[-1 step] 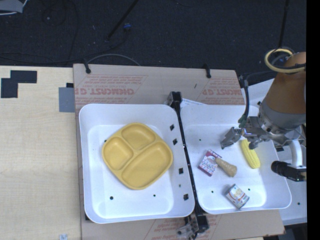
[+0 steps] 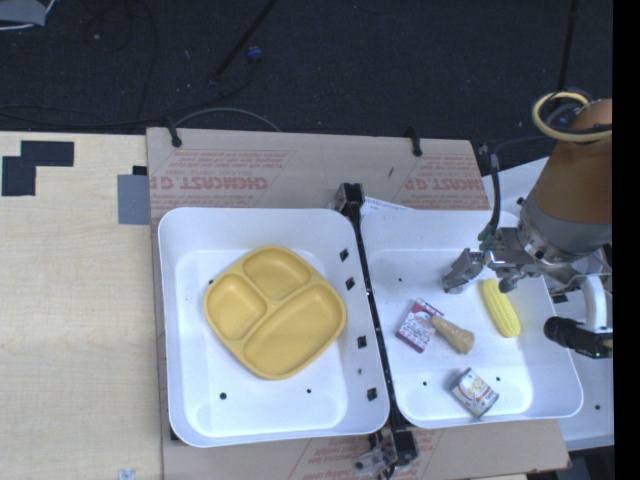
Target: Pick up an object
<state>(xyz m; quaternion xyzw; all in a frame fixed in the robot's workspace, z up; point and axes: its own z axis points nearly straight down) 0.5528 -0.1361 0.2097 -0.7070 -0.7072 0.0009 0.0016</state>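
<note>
Right now the table (image 2: 80, 308) carries two white bins side by side on cardboard. Left bin (image 2: 190, 388) holds a yellow divided plate (image 2: 275, 310), sitting roughly mid-bin, tilted diagonally. Right bin (image 2: 420, 238) has the small stuff, and that's where the arm (image 2: 580, 183) is working, reaching in from the right w/ its orange band above the wrist.

Hand (image 2: 485, 270) sits low over the right bin's upper middle, w/ dark finger parts spread either side of the top end of the corn cob (image 2: 500, 308). Nothing visible clamped between them, and can't tell if it's open or closed from this angle, so no claim of a grip.

Candidates, big to small: corn cob, lying lengthwise near the bin's right side, just below the hand; red-white packet (image 2: 417, 326), near bin centre; cone-shaped piece (image 2: 454, 334), touching or just beside the packet's right edge; small box (image 2: 473, 392), near the front wall, well apart from the others.

Judgement: corn is the likely target, being closest. To do it well, centre over the cob's middle rather than its tip, align fingers across the short axis so it can't roll out, descend straight. Risk: a tip grasp pivots and slips. Avoid the packet/cone pair; too close together for a clean single pick.
</note>
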